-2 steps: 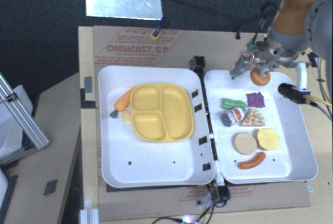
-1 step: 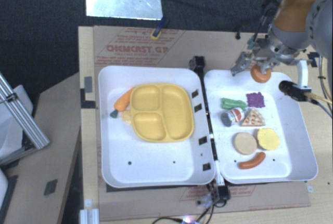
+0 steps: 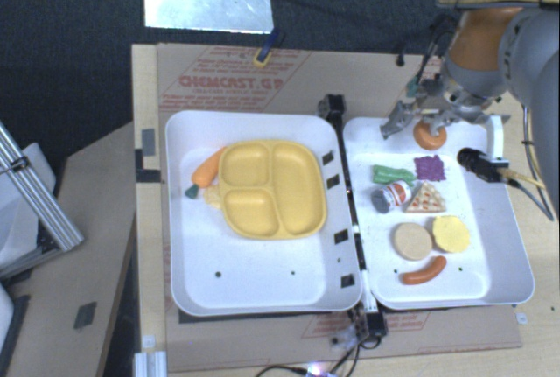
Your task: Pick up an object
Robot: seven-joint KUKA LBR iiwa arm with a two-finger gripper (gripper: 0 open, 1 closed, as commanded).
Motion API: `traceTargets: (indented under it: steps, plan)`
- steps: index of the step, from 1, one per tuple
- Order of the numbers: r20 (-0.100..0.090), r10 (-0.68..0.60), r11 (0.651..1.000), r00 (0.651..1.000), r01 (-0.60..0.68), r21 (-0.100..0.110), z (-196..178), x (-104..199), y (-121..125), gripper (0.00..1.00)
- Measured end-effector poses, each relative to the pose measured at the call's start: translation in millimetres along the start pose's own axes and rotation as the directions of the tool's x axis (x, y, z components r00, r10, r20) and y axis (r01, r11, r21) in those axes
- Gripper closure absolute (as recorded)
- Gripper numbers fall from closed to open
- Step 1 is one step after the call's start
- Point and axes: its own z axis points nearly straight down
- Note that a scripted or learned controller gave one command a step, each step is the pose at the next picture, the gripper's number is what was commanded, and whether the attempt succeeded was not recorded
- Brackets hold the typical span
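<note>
Two bins on desk; gripper (image 3: 426,117) hung over orange donut (image 3: 430,136), upper right, grip state unclear. Approach step; next: descend, clamp.

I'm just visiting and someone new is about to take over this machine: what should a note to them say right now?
Gripper: hovering over the far end of the right bin, above the orange round toy; grip state unclear.
Right bin also holds a purple piece, pizza slice, sausage and other toy foods.
Left bin: yellow tray, carrot.
Done: nothing lifted yet.
Left: pick up one object.
</note>
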Motion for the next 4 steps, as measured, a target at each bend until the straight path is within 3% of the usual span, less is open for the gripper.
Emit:
traceTargets:
  steps: [1,2,3,4]
  plan:
    - [-0.001,-0.003,1.0,1.0,0.003,0.002,62.3,4.5,-1.2,0.0]
    - [-0.002,0.002,1.0,1.0,-0.002,0.018,88.7,3.3,-3.0,0.0]
    - [0.009,0.003,1.0,1.0,-0.003,0.015,76.3,-2.4,-2.8,1.0]
    - [0.0,0.001,1.0,1.0,-0.001,-0.006,30.3,1.2,-7.8,1.0]
